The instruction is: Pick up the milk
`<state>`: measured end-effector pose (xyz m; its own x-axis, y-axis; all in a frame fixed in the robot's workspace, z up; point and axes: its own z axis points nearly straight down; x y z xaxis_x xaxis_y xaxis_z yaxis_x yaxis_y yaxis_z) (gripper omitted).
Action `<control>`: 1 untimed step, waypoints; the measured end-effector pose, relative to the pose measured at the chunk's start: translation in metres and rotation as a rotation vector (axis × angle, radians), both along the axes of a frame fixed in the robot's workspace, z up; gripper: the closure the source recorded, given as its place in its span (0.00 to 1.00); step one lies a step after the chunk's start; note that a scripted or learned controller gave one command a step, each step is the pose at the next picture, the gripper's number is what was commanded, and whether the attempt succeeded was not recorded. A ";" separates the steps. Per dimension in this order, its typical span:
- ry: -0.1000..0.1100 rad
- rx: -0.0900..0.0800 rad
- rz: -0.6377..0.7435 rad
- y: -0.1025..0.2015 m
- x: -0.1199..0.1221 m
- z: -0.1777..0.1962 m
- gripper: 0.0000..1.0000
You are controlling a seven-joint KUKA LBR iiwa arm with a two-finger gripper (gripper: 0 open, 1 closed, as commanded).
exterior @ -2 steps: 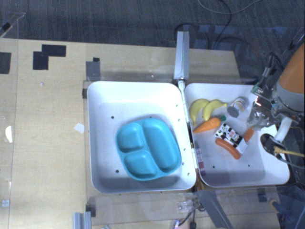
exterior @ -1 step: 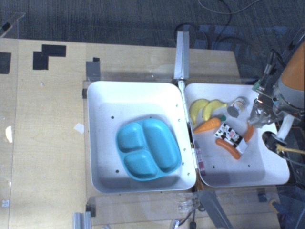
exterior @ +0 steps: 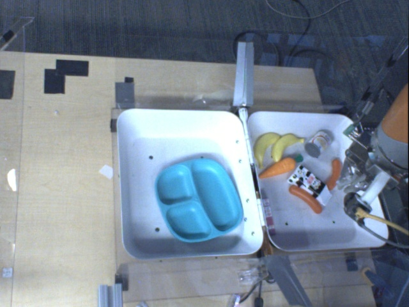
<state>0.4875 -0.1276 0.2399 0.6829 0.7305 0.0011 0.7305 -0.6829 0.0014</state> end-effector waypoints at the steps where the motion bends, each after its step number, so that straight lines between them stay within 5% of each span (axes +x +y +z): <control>1: -0.001 0.000 -0.138 0.001 0.000 -0.001 1.00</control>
<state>0.4877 -0.1262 0.2391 0.7767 0.6298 0.0022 0.6298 -0.7767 0.0018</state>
